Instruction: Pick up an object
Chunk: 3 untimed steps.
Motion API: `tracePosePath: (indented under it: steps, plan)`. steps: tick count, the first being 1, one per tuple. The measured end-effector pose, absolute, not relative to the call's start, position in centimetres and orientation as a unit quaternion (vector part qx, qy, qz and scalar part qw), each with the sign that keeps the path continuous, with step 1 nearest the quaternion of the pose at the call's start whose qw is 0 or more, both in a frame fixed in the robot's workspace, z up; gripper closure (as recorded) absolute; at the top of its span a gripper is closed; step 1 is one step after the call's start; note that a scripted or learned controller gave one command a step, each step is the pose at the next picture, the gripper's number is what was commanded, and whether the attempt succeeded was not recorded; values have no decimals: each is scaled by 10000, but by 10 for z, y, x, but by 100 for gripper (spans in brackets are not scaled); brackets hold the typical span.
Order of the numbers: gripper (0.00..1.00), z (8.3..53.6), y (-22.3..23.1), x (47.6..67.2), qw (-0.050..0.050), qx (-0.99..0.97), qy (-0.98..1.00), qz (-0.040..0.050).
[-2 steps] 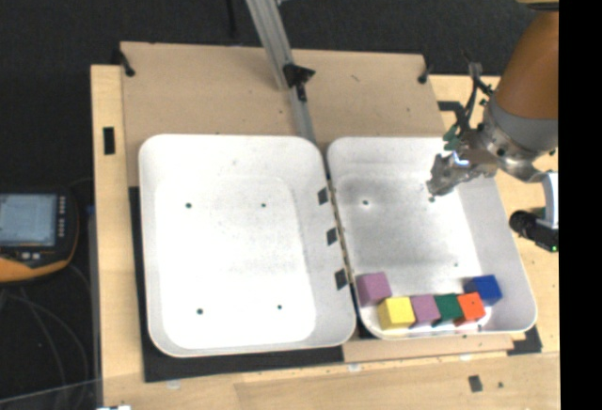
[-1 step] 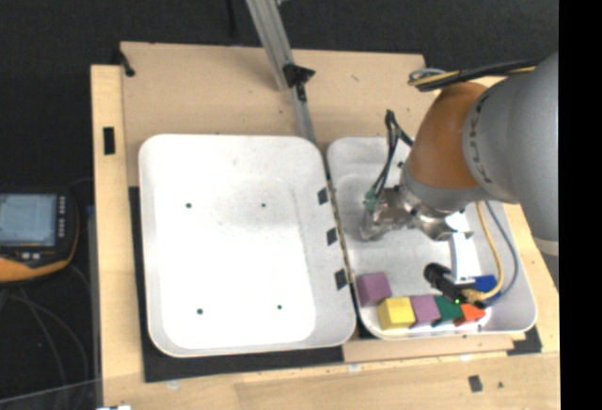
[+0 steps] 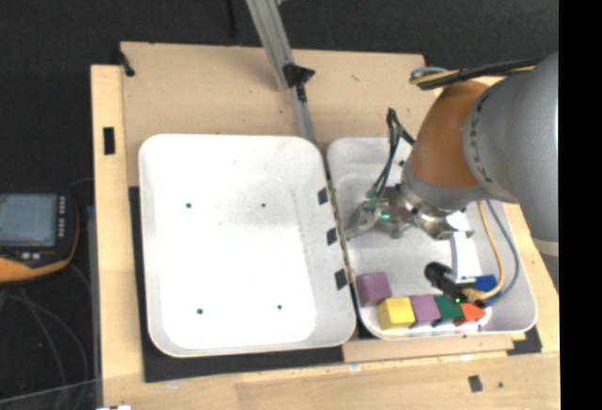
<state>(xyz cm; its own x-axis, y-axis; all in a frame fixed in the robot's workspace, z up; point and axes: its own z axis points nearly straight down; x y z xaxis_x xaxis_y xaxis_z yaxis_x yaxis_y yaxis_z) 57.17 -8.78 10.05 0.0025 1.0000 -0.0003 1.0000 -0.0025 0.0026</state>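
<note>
Over the left half of the right bin (image 3: 359,162), the pincer (image 3: 363,215) hangs close to the wall that this bin shares with the left bin (image 3: 235,239). It points toward that wall, and the grey arm (image 3: 513,140) with its orange band (image 3: 447,154) reaches in behind it from the right edge of the tabletop (image 3: 207,88). From this slant it cannot be told how far the pincer is open, and nothing can be seen in its grip. The things to pick up all lie along the right bin's near edge, apart from the pincer and closer to the viewer. Nearest is a purple block (image 3: 373,286), which sits by the bin's left wall almost straight below the pincer in the view, with bare bin floor between them. Just beyond it, in the near left corner, is a yellow block (image 3: 396,312), touching or almost touching the purple one. A paler mauve block (image 3: 425,307) comes next along the near edge, then a green block (image 3: 446,309) and a small orange piece (image 3: 472,312), packed side by side toward the near right corner. A small blue piece (image 3: 484,284) lies just behind the orange one, farther from the pincer than any of the others.
</note>
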Motion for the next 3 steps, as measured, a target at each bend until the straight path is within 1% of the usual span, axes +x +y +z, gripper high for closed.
tracePosePath:
  steps: [1, 2, 3]
  plan:
    - [100, 112, -90, 573, 41, 7117, 7024, 23]
    - [100, 97, -100, 597, 9, 7095, 7047, 8]
    - [100, 202, -1, 560, 17, 7038, 7104, 36]
